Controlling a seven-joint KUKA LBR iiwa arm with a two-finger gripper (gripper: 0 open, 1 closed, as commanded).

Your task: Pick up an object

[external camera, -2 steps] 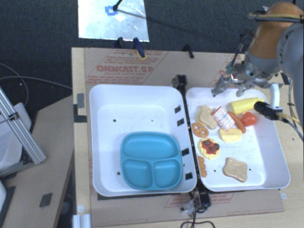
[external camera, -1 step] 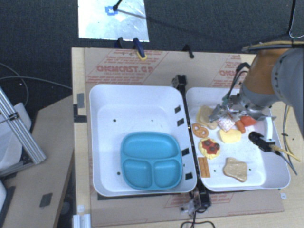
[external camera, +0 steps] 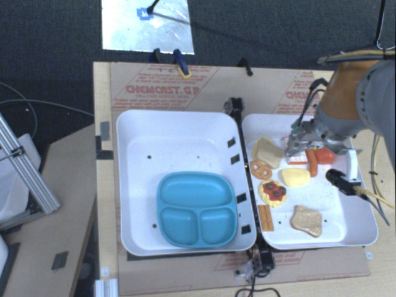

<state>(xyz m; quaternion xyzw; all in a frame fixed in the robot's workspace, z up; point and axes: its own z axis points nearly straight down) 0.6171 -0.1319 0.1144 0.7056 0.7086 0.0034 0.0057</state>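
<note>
Gripper (external camera: pixel 297 145): low over the back part of the right bin (external camera: pixel 361 226), in among the toy foods.
Grip state: cannot tell whether it is spread or pressed together; its tip is lost against the clutter, and no item can be seen in it.
Nearest candidate: the red sausage (external camera: pixel 312 163), just beside the gripper, lying flat on the bin floor and touching or nearly touching an orange-red piece (external camera: pixel 326 156).
Handling, as a judgement: probably a light, stiff plastic toy with a smooth, rounded skin, so it is likely to slip or roll. It is not fragile.
Where to hold: across its narrow middle, jaws square to its length.
Other side: a pale wedge (external camera: pixel 267 151) just beside the gripper.
Further out: yellow lump (external camera: pixel 296 177), pretzel (external camera: pixel 260 170), pizza slice (external camera: pixel 274 192), toast (external camera: pixel 307 221).
Left bin (external camera: pixel 142 135): a blue divided plate (external camera: pixel 198 208), well apart from the gripper.
</note>
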